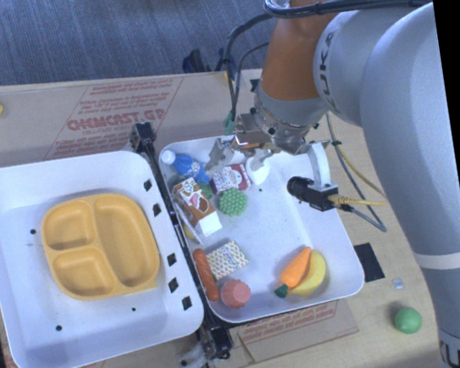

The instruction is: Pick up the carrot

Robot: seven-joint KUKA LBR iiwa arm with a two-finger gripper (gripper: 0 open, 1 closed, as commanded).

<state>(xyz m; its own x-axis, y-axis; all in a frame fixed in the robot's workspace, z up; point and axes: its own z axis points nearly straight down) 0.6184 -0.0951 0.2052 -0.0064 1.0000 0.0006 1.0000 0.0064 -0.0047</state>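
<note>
Gripper (238,153) is hovering over the right bin's (327,233) far clutter; its grip state is unreadable. Carrot (295,269) is lying against the banana (314,276), well apart from it.

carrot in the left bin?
No. The carrot lies in the right bin, against the banana near its front corner.

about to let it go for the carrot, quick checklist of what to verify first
1. Carrot in view in the right bin: ok.
2. Carrot free of neighbours: not ok, it lies against the banana.
3. End effector above the carrot: not ok, it sits over the far clutter.
4. Space above the carrot unobstructed: ok.
5. Finger state: cannot tell.
</note>
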